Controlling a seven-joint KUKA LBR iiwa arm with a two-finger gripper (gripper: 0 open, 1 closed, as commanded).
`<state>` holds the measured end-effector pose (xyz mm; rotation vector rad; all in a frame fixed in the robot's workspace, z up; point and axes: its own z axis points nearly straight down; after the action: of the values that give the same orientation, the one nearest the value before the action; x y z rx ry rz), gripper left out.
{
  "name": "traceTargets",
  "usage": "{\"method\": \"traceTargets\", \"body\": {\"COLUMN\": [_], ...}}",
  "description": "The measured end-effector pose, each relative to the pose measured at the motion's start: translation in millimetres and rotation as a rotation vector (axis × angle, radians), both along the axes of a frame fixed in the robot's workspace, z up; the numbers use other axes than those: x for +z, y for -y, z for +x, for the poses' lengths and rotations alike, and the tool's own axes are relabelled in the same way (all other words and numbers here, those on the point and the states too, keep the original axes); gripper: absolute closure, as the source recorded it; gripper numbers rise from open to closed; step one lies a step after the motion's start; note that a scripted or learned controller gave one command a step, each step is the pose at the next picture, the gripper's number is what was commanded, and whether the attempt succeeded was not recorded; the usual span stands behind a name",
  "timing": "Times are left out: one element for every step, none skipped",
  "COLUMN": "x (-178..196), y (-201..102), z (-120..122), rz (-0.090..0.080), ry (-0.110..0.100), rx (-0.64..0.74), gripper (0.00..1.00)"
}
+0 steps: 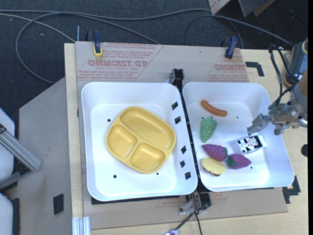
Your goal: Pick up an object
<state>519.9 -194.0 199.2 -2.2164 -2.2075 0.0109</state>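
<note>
The gripper [257,125] hangs over the right side of the right bin [279,169]. It comes in from the right, on the end of the grey arm [295,77]. One grey finger sticks out to the left and down, toward the middle of the bin. The view does not show if the gripper is open or shut, and nothing can be seen held in it.

Just below the gripper, and a little to the left, lies a small card [250,144]. It is white with black marks and a bit of red. It is the thing nearest the gripper, close under its tip but not clearly touching it. The card lies flat and turned at a slant, with its long side running from lower left to upper right.

Farther out are the toy foods. Two purple grapes [215,152] [238,160] lie below and to the left of the card, and a yellow piece [213,167] sits beside them. Green grapes [208,128] lie well to the left of the gripper. A sausage [213,108] lies up and to the left.

So a short move down looks like the way to the card. The other toys call for a longer reach to the left.

In the left bin [93,131] sits a yellow tray [141,139], well apart from the gripper.
</note>
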Motion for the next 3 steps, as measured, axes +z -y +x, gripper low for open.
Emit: {"method": "traceTargets", "body": {"x": [7.0, -54.1, -109.8], "y": [-0.4, -1.5, -1.6], "z": [3.3, 9.1, 18.7], "rz": [-0.004, -0.001, -0.003], "ry": [0.013, 0.008, 0.011], "rx": [0.004, 0.004, 0.005], "gripper": [0.0, 0.0, 0.0]}}
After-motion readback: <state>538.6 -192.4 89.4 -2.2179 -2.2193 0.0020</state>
